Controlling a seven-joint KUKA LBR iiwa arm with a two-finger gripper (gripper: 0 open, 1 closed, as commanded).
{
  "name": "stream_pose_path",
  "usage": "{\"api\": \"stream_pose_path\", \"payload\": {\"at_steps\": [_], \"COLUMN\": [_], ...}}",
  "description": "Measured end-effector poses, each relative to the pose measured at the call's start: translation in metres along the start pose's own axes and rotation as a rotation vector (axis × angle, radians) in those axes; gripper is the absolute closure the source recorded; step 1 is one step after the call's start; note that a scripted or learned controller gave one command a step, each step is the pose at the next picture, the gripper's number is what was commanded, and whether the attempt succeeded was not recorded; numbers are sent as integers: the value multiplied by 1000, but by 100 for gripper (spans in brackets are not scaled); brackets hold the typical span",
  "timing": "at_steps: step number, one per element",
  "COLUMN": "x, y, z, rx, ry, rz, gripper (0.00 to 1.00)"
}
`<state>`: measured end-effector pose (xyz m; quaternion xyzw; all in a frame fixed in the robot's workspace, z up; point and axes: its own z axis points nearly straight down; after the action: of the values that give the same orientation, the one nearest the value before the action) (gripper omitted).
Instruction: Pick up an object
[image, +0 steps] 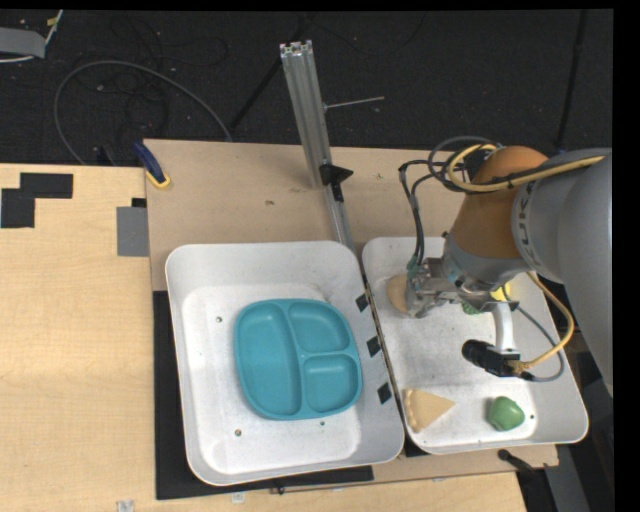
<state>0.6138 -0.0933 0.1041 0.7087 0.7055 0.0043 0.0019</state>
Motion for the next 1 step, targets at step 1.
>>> {"api": "stream_pose_path", "payload": {"at_steps": [1], "x": [1], "y": [9], "z": [-46], "rx": [8], "ry": [-4], "rz": [-5], "gripper": [100]}}
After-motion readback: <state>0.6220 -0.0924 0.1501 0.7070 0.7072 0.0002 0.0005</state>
